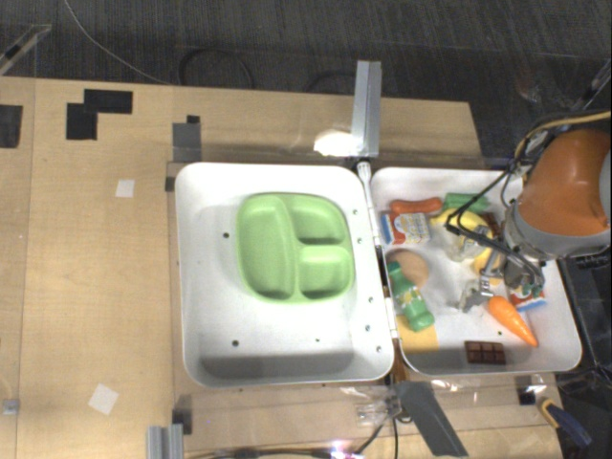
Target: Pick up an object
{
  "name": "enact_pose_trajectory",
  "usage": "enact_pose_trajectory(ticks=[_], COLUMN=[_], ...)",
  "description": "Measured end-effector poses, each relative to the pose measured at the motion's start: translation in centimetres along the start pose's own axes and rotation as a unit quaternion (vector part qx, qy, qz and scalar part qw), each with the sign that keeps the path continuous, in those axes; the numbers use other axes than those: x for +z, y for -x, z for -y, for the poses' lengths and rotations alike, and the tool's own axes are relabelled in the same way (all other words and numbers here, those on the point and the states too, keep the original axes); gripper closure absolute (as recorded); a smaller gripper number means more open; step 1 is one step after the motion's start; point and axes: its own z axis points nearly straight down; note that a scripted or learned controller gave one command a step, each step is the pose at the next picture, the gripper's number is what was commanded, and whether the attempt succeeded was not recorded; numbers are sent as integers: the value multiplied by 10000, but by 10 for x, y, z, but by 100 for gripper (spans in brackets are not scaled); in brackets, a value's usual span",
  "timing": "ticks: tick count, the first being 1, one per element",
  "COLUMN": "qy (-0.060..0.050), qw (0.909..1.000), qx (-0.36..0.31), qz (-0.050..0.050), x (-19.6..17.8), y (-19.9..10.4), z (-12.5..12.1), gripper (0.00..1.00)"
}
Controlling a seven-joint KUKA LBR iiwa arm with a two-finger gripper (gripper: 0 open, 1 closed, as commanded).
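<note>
- gripper (486,290) sits low in the right bin (557,347), just beside the carrot (514,321)
- can't tell if it's spread or pinched
- green tray (292,247) in left bin (210,333)

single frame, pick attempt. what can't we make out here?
1. Camera view: gripper is small and blurred amid clutter; whether it grips anything cannot be told.
2. Camera view: the right bin has its upper right corner covered by the arm.
3. Camera view: yellow item and green item sit partly under the arm's cables; identity unclear.
4. Camera view: red-and-white packet label too small to read.
</note>
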Motion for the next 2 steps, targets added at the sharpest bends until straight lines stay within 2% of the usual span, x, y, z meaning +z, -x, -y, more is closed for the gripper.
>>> enact_pose_trajectory(ticks=[1, 2], qy=[-6, -14], qw=[9998, 9998], qx=[190, 154], qz=[0, 89], x=[-1, -15], y=[-36, -31], z=[30, 29], gripper=[0, 100])
